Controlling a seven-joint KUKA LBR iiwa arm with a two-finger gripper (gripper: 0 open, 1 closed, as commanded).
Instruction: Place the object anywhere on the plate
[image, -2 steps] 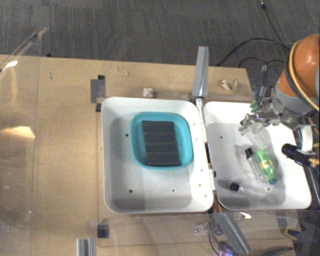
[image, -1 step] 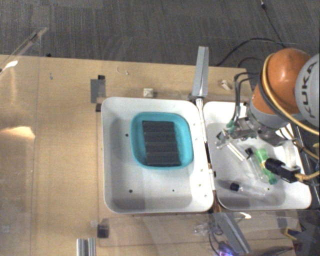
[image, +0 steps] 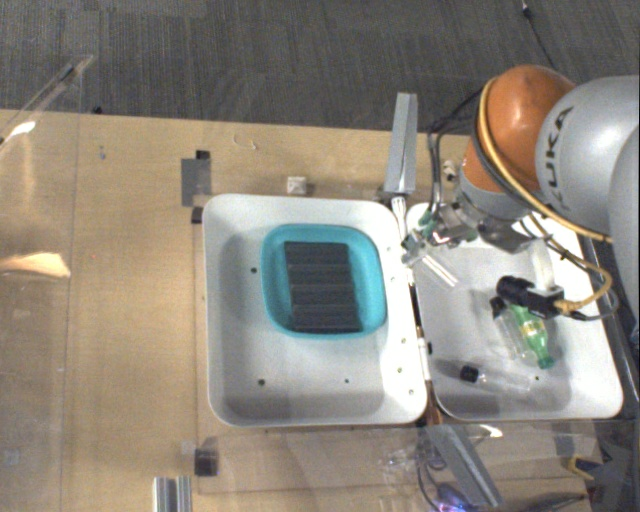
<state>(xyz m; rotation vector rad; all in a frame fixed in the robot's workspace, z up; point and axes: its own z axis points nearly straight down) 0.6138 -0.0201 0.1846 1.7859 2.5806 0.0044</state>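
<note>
The left bin (image: 225, 340) holds a teal plate (image: 271, 285) with rounded corners. It sits in the bin's upper half, nearer the right wall than the left. A dark ribbed slab (image: 322, 288) lies flat in the middle of the plate and covers most of its floor, with teal rim showing all round it.

The right bin (image: 462, 318) holds a clear green-tinted bottle (image: 530, 337) lying on its side toward the right. A small clear tube with a black cap (image: 470, 374) lies near the front edge, apart from the bottle.

My gripper (image: 426, 240) hangs over the right bin's upper left corner, just beside the walls where the two bins meet. From this slant I cannot tell whether it is open or closed, or whether anything is in it. My arm (image: 590, 130), grey with its orange band, crowds the upper right of that bin.

A grey metal bar (image: 403, 145) stands on the bench (image: 100, 300) just behind the seam between the bins, close to my wrist. A small pale cube (image: 296, 185) sits on the bench behind the left bin, and a small black block (image: 198, 175) stands off that bin's upper left corner.

Bare white floor lies in front of the plate and along its left side. In the right bin, the left-centre floor is open.
</note>
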